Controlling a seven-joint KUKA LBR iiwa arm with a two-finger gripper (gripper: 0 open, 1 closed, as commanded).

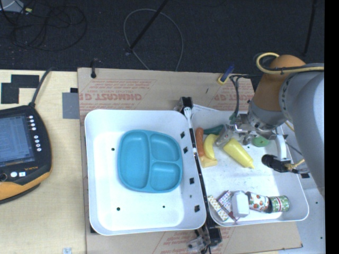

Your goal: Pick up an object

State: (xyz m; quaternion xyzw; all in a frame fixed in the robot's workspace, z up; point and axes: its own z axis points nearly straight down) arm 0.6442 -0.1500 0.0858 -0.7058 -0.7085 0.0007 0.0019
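Printed can (269,203) and wrapped packet (222,206) lie nearest, below the yellow cone (239,154); gripper (241,133), finger state indiscernible, just above the cone; banana (210,147) and orange stick (199,140) to its left.

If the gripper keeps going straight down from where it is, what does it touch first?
Probably the yellow cone-shaped plastic piece lying just under the gripper in the right white bin. Depth is hard to judge from this slanted view, so it could land on bin floor beside it.
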